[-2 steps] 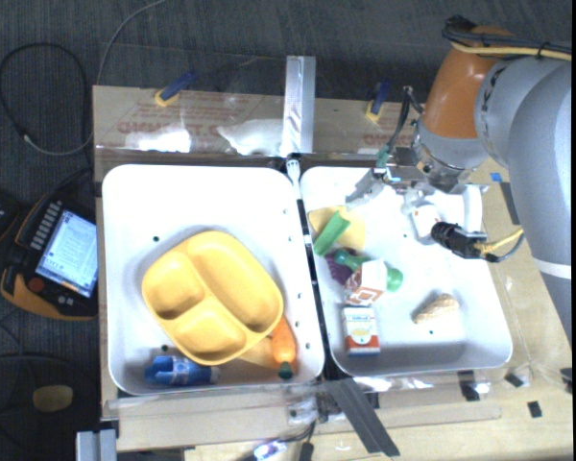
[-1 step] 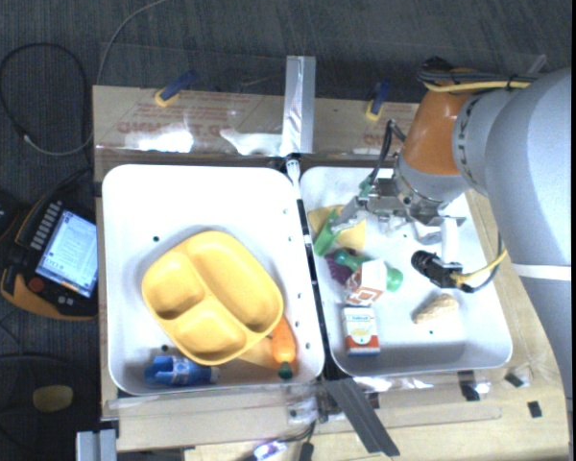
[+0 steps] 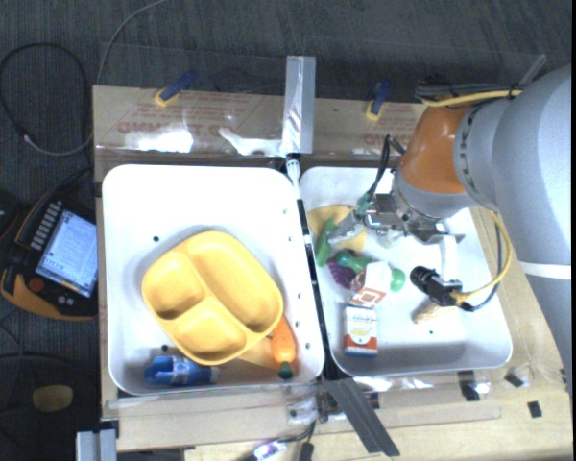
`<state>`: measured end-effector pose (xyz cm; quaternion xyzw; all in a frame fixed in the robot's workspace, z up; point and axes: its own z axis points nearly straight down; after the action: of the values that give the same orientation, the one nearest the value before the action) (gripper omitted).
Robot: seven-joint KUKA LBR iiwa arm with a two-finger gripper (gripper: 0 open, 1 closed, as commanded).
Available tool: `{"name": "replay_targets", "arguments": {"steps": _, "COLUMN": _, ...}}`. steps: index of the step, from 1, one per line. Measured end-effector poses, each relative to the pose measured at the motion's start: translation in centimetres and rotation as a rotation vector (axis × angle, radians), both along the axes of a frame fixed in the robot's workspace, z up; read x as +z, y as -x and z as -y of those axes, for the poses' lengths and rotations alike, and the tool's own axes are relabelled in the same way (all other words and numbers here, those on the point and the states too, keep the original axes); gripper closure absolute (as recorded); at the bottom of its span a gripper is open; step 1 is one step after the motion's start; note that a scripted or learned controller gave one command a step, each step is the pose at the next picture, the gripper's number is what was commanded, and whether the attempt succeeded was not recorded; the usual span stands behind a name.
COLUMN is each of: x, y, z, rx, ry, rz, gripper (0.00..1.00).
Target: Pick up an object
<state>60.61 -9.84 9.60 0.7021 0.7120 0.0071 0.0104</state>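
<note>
Arm: 1 grey KUKA arm with an orange band (image 3: 432, 157) above the wrist reaches in from the right and hangs over the upper part of the right bin.
Pincer: the two-finger gripper (image 3: 384, 221) sits low over the cluster of items at the upper left of the right bin; the wrist body hides its tips, so how far it is spread, and whether it touches or holds anything, cannot be told.
Right bin: shallow white plastic tray (image 3: 480, 339) holding the small items.
Item 1: small white carton with an orange-red printed panel (image 3: 362, 327), lying flat toward the front of the right bin, apart from the gripper.
Item 2: second small white and red carton (image 3: 372, 284), tilted, just behind item 1.
Item 3: purple soft-looking piece (image 3: 343, 273), beside a green piece (image 3: 348, 258), just below the gripper.
Item 4: yellow curved piece (image 3: 324, 221), at the bin's upper left, next to the gripper.
Left bin: shallow white plastic tray (image 3: 134, 190).
Item 5: yellow plastic plate with 3 compartments (image 3: 211, 294), in the middle of the left bin.
Item 6: orange carrot-shaped toy (image 3: 282, 344), partly under the plate's right edge.
Item 7: blue object (image 3: 178, 370), at the front of the left bin.
</note>
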Motion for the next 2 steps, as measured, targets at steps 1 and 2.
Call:
{"name": "replay_targets", "arguments": {"steps": 1, "x": 0.6, "y": 0.1, "z": -0.1, "rx": 0.001, "ry": -0.003, "rz": -0.006, "gripper": 1.00}}
{"name": "replay_targets", "arguments": {"steps": 2, "x": 8.6, "y": -2.5, "z": -8.3, "rx": -0.002, "ry": -0.003, "rz": -0.028, "gripper": 1.00}}
